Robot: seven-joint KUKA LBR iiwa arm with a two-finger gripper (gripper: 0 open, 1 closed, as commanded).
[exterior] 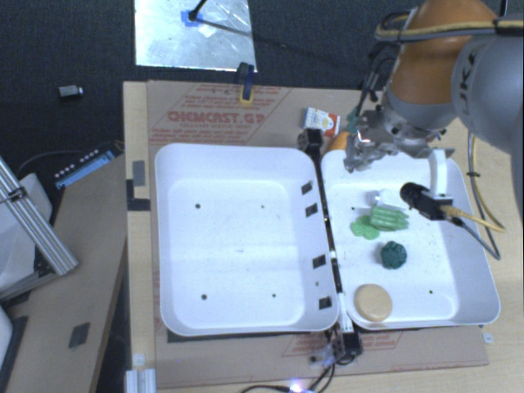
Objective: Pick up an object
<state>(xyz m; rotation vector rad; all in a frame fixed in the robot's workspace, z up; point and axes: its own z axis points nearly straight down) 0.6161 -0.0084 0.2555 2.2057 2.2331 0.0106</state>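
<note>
Gripper [360, 160] over right bin [458, 281]

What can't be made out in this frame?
- End effector: blurred against the wrist hardware; open or shut cannot be told.
- Orange item at the right bin's top-left corner: mostly hidden by the bin rim and the arm; identity unclear.
- Small whitish piece above the light green object: too small to identify.
- Arm: cut off by the camera view's right edge.

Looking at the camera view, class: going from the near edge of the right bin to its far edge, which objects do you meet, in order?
Tan round disc → dark green ball → light green ridged toy → orange object at the far rim.
</note>
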